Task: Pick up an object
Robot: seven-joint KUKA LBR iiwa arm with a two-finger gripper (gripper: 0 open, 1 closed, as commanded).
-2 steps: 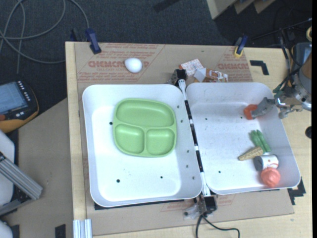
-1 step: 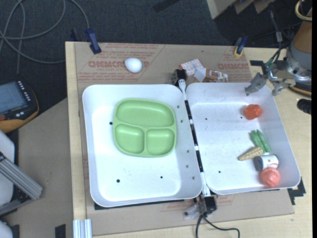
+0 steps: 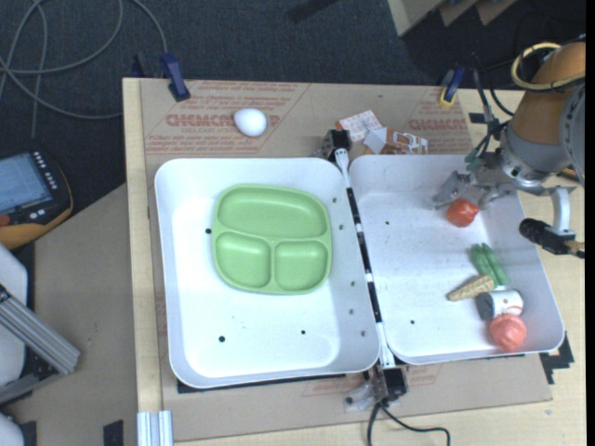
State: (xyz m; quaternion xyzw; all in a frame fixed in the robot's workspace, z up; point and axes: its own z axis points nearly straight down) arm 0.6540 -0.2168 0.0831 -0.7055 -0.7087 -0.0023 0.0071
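My gripper (image 3: 471, 191) hangs over the far right part of the right bin (image 3: 418, 333), at the end of the grey arm with its orange band (image 3: 548, 86). Its two grey fingers (image 3: 449, 191) stand spread apart, so it is open with nothing between them. A small red ball-like object (image 3: 462, 213) lies in the bin just in front of the fingertips, touching or nearly touching them. Farther forward in the same bin lie a green stick-like piece (image 3: 487, 262), a tan wedge (image 3: 469, 289), a small white cylinder (image 3: 508, 300) and a pinkish-red object (image 3: 509, 332).
The left bin (image 3: 186, 342) holds a green divided plate (image 3: 272, 238). A white egg-shaped object (image 3: 249, 121) and crumpled wrappers (image 3: 376, 134) lie on the bench behind the bins. Blue clamps (image 3: 174, 77) (image 3: 451, 86) grip the bench's far edge.
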